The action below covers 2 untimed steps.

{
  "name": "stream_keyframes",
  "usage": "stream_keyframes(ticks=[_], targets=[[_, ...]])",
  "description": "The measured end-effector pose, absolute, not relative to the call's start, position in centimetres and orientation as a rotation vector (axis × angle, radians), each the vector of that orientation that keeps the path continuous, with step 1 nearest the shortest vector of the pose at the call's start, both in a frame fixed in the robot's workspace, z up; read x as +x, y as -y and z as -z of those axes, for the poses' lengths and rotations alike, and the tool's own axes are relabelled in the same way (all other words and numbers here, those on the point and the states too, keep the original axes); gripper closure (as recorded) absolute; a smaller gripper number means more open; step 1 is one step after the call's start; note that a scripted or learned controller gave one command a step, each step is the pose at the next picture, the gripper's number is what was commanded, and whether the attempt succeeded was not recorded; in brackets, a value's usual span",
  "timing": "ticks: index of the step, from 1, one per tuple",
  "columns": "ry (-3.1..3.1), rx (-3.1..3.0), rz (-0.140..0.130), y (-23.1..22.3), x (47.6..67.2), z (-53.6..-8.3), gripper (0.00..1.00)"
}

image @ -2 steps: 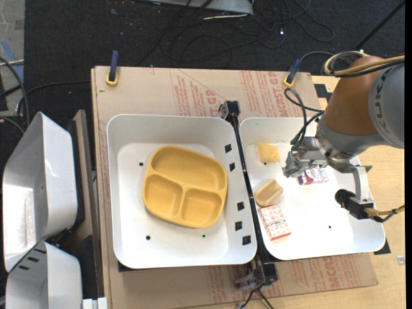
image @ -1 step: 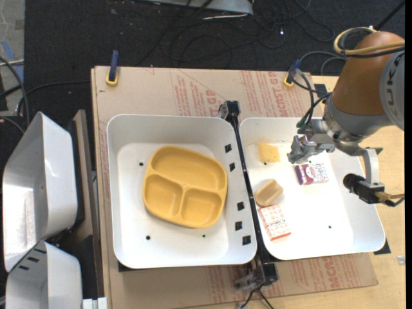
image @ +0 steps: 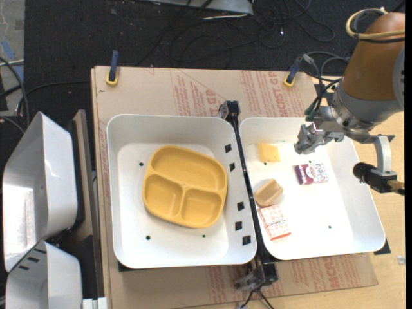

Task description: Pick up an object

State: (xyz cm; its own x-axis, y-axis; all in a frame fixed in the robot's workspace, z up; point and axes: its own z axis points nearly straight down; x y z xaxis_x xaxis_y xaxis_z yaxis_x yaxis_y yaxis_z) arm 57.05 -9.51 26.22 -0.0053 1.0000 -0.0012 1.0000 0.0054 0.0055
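Nothing had been picked up yet, as far as the view showed: every object lay flat on a bin floor and the grey two-finger gripper carried nothing. So the whole grasp and lift were left to do.

I take the right white bin as the landmark. Near its far left corner lay a small pale yellow block. Toward the bin's middle lay a small purple and white packet. By its left wall rested a tan rounded piece like a bread roll, and closer to the near left corner a white and red flat packet. Beyond the left wall, in the neighbouring left white bin, sat a yellow plastic tray with three compartments.

The arm reached in over the far right side of the right bin, wrist bent down, and the gripper hung above the floor between the yellow block and the purple packet, near both. I judged either could be the target. Whether the jaws stood apart or together I could not tell
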Motion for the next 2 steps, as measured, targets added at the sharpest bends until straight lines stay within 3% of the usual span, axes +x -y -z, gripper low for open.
stream_keyframes(ticks=[2], targets=[[-2.232, 2.214, 0.001, -0.4, 56.5, -23.9, 1.00]])
